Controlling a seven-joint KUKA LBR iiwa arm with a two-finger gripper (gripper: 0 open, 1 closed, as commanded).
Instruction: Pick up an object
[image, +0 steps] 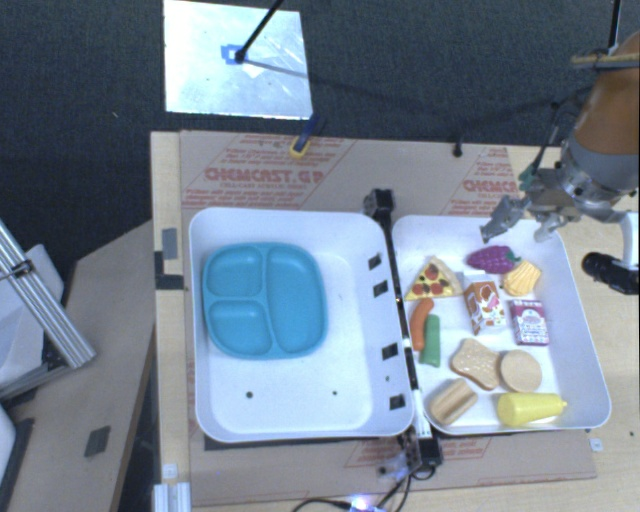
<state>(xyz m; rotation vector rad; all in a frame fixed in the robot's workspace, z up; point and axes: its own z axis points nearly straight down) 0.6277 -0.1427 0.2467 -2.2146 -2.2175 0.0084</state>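
Note:
My gripper (522, 224) hangs over the far part of the right bin (590, 385), open, with nothing between its fingers. Just below it lie a purple bunch of grapes (492, 259) and a yellow piece (523, 278). Toy food fills that bin: a pizza slice (433, 279), a small juice carton (485, 305), a red packet (529, 322), a red sausage (420, 322) beside a green vegetable (431, 341), a toast slice (474, 362), a round cookie (520, 371), a bread roll (452, 401) and a yellow lemon-like piece (530, 407).
The left bin (350, 400) holds a blue divided plate (265, 300). A black clip divider (395, 300) runs between the two bins. The arm (605, 130) comes in from the upper right. A shiny metal sheet (238, 58) lies beyond the bench.

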